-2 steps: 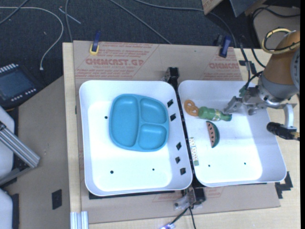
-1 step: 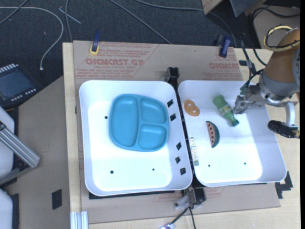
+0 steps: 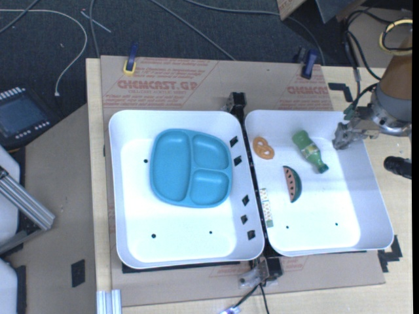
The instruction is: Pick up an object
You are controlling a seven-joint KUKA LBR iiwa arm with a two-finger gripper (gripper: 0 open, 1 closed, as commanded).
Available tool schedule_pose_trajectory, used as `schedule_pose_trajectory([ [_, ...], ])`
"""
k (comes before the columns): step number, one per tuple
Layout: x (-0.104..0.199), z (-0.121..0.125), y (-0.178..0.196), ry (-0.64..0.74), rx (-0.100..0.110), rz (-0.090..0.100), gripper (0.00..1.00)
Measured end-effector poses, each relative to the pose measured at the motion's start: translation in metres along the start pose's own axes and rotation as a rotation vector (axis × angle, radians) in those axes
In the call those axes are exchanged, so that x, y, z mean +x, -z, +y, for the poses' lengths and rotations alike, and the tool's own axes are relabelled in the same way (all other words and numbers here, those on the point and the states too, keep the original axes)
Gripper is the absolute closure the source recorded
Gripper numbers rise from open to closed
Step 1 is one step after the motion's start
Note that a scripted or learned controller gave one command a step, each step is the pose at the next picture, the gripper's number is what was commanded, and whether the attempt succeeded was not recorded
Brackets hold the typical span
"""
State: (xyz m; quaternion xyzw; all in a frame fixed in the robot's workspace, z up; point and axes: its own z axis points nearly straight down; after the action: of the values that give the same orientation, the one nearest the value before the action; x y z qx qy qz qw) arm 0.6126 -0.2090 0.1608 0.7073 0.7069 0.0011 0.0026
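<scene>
Three small objects lie in the right bin (image 3: pixel 347 227): a brown pretzel (image 3: pixel 264 148) near its left wall, a green bottle (image 3: pixel 309 150) lying tilted in the middle, and a watermelon slice (image 3: pixel 292 182) below them. My gripper (image 3: pixel 345 138) hangs over the bin's right rim, to the right of the green bottle and apart from it. Nothing is seen between its fingers.
The left bin (image 3: pixel 131 214) holds a blue divided plate (image 3: pixel 190 167). A black hinge strip with clips runs between the two bins. Cables lie beyond the bench at the back, and a cardboard box stands at the top right.
</scene>
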Motion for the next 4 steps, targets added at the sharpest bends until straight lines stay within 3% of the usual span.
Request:
schedule_pose_trajectory([
  [2,-0.007,0.003,0.102,0.002,-0.003,-0.001,1.00],
  [4,0.092,-0.022,0.091,0.005,0.009,0.005,1.00],
])
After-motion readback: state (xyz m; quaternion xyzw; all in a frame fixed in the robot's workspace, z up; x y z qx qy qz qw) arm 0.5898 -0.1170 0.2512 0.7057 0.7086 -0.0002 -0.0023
